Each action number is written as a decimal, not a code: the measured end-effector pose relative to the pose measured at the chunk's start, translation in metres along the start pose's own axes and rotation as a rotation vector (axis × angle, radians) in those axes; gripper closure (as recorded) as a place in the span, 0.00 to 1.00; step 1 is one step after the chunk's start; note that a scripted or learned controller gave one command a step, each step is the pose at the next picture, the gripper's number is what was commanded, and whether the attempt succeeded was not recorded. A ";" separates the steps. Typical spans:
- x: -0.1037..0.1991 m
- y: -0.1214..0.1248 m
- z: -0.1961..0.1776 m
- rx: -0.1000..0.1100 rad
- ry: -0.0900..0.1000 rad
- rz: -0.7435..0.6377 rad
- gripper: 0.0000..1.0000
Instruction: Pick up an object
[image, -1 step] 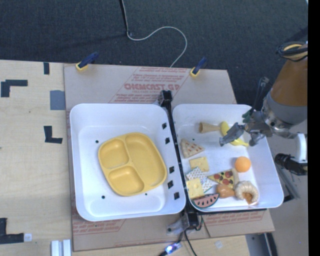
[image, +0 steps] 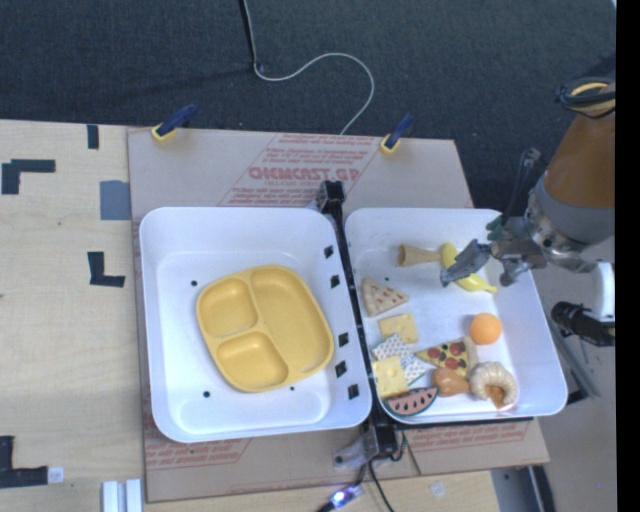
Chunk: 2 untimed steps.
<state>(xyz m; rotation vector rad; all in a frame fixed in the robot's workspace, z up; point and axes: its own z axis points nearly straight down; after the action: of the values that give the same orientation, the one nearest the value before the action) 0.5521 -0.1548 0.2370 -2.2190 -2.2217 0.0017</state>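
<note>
My gripper (image: 487, 266) hangs over the upper right part of the right bin (image: 430, 222), its fingers spread apart with nothing between them. Just below and between the fingers lies a yellow banana (image: 473, 283). To its left rests an ice cream cone toy (image: 418, 255). Lower in the same bin lie an orange (image: 485, 328), a croissant (image: 495, 383), a pizza slice (image: 446, 353), a watermelon slice (image: 411, 402), a toast wedge (image: 381, 296) and cheese pieces (image: 398, 328).
The left bin (image: 165, 260) holds a yellow divided plate (image: 263, 326). A black divider (image: 340, 290) runs between the bins. Blue and yellow clamps (image: 397, 131) pin the cardboard at the back. A cable (image: 310, 65) loops beyond.
</note>
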 end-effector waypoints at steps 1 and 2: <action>0.008 -0.007 0.050 0.004 0.000 0.000 0.00; 0.006 -0.014 0.097 0.005 0.000 0.001 0.00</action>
<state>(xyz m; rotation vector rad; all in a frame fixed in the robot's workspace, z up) 0.5377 -0.1492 0.1399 -2.2171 -2.2187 0.0071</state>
